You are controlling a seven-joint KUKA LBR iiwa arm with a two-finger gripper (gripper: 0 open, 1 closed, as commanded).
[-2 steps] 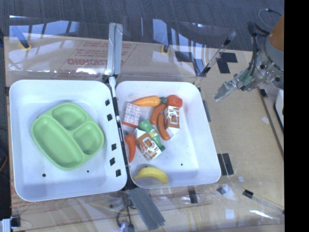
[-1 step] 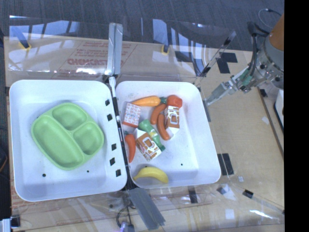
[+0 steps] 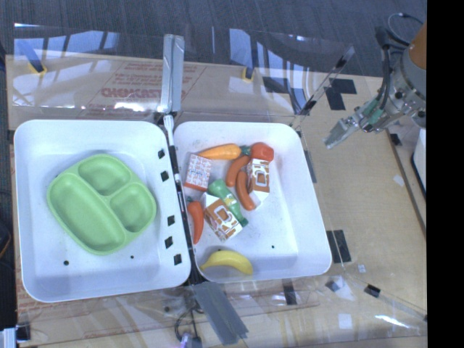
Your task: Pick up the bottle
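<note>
One arm at upper right, tool [image 3: 335, 138] outside right bin [image 3: 308, 194], slanted down-left; grip state unclear.

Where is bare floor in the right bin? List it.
Right bin: bare along the right wall and front right corner, beside the banana. Crowded at left and centre: cartons, carrots, green bottle.

Pretty clearly a robotics lab setup, not anyone's kitchen. Two white bins [image 3: 304, 194] sit side by side on a counter [image 3: 362, 216] marked with black tape, clear plastic panels [image 3: 275, 56] stand around them, toy food [image 3: 228, 194] fills one bin, and a grey arm [image 3: 395, 100] reaches in.
</note>
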